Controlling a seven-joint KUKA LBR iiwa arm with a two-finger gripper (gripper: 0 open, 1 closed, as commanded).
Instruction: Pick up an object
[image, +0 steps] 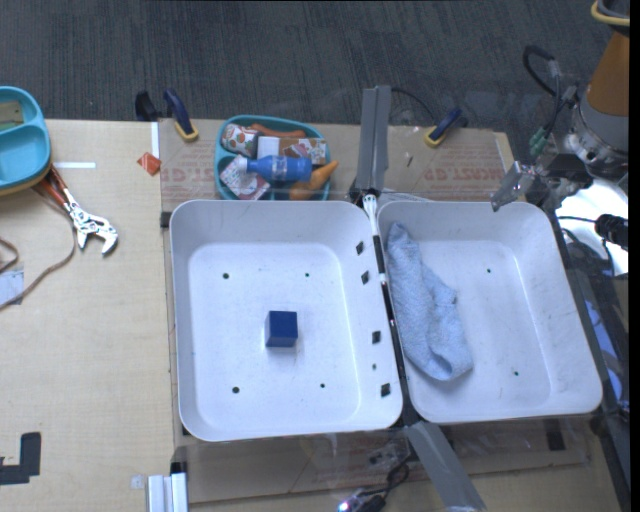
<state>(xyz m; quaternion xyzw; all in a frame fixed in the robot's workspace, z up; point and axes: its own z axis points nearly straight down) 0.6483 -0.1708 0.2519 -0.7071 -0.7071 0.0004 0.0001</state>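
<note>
We see a small blue cube (282, 328) sitting flat near the middle of the left bin (190, 300); a crumpled pale-blue cloth (428, 305) lies along the right bin's (540, 300) left side.

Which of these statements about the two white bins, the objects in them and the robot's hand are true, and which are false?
1. A blue cube lies in the left bin. True.
2. A cloth lies in the right bin. True.
3. The hand is above the blue cube. False: it is at the far right corner of the right bin, away from the cube.
4. The cloth is red. False: it is pale blue.
5. The cube touches the cloth. False: they lie in separate bins.
</note>
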